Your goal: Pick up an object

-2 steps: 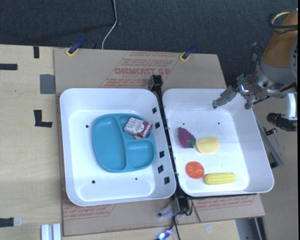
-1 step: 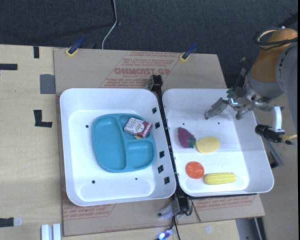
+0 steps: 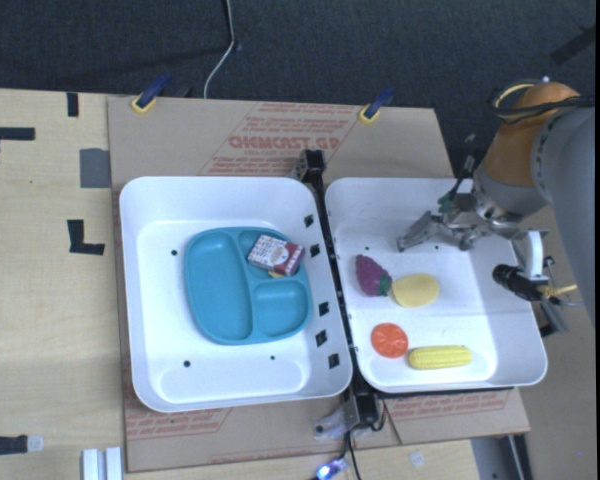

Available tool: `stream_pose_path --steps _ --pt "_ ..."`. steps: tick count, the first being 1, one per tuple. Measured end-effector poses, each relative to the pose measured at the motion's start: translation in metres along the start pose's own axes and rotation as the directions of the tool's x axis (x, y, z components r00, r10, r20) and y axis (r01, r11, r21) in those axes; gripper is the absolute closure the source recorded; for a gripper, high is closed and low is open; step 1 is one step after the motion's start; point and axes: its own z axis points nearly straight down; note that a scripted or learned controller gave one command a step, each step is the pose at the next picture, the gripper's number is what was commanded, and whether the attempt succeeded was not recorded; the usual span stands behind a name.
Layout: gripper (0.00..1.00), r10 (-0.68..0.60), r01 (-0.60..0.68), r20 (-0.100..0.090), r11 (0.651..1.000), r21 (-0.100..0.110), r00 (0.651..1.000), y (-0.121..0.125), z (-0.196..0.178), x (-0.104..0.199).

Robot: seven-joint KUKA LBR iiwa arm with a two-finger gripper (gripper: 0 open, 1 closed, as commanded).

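Note:
The right bin [image 3: 500, 368] holds a purple eggplant [image 3: 369, 273], a pale yellow lemon-like piece [image 3: 416, 290], an orange-red tomato [image 3: 389, 340] and a yellow corn cob [image 3: 440, 357]. My gripper [image 3: 435, 240] hangs over the back of this bin, up and to the right of the eggplant and the yellow piece. Its fingers [image 3: 408, 240] are spread open, with nothing between them. In the left bin, a small red-and-white carton [image 3: 275, 255] lies on a blue divided plate [image 3: 230, 288].
The two white bins meet at a black-clipped divider [image 3: 325, 268] on a cardboard sheet. The grey arm with its orange band [image 3: 530, 118] enters from the right, and a black fitting [image 3: 515, 280] sits over the right bin's rim. Bare floor shows at the left bin's front [image 3: 230, 373].

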Motion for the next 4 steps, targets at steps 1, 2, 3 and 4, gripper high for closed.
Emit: stream_pose_path --steps 1,2,3,4 --pt "1.0 -0.002 0.002 0.003 1.0 -0.003 1.0 0.002 -0.013 -0.001" --pt "1.0 0.001 -0.001 -0.002 1.0 -0.004 1.0 0.002 -0.054 0.005" --pt "1.0 0.0 0.0 -0.001 1.0 -0.006 1.0 0.012 -0.105 0.01" --pt "1.0 0.001 -0.001 -0.001 1.0 -0.004 1.0 0.005 -0.15 0.011"
